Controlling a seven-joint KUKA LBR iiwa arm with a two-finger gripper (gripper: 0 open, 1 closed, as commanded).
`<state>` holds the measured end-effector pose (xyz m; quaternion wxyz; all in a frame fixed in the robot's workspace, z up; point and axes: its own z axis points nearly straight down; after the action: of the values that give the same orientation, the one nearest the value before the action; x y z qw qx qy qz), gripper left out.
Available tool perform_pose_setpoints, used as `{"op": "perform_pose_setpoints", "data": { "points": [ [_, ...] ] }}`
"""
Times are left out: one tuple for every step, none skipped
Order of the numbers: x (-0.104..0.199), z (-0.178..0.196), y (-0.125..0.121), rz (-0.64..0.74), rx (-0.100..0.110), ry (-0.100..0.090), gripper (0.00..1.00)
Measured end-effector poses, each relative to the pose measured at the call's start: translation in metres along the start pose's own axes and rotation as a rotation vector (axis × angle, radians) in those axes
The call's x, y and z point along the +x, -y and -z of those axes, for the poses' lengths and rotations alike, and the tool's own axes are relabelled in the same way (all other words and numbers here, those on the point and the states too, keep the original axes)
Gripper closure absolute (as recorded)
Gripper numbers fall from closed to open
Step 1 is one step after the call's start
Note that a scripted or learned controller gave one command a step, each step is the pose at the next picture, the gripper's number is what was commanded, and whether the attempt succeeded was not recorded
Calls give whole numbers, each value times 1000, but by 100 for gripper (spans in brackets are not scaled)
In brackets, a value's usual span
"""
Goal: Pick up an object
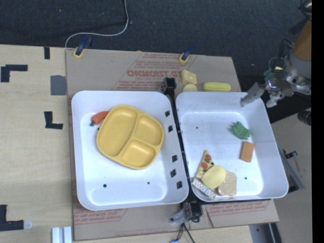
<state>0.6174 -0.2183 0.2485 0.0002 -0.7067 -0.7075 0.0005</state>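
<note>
Camera view looks down on both bins. Nearest, in the right bin's (263,151) front corner, a pile lies touching: a yellow lemon-like piece (214,176), a tan cracker (228,184) and a pizza slice (205,162). Farther in lie an orange block (246,151) and a green leafy piece (241,130). The left bin (83,151) holds a yellow divided plate (130,136) with an orange carrot (99,117) beside it. Beyond, on the cardboard, sits a corn cob (216,86). The gripper (259,95) hovers over the right bin's far corner, jaws spread and empty, so nothing is picked yet; choosing, descending and grasping all seem left.
</note>
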Motion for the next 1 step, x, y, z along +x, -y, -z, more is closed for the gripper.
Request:
{"op": "perform_pose_setpoints", "data": {
  "points": [
    [-4,-121,-7,1,10,-2,0]
  ]
}}
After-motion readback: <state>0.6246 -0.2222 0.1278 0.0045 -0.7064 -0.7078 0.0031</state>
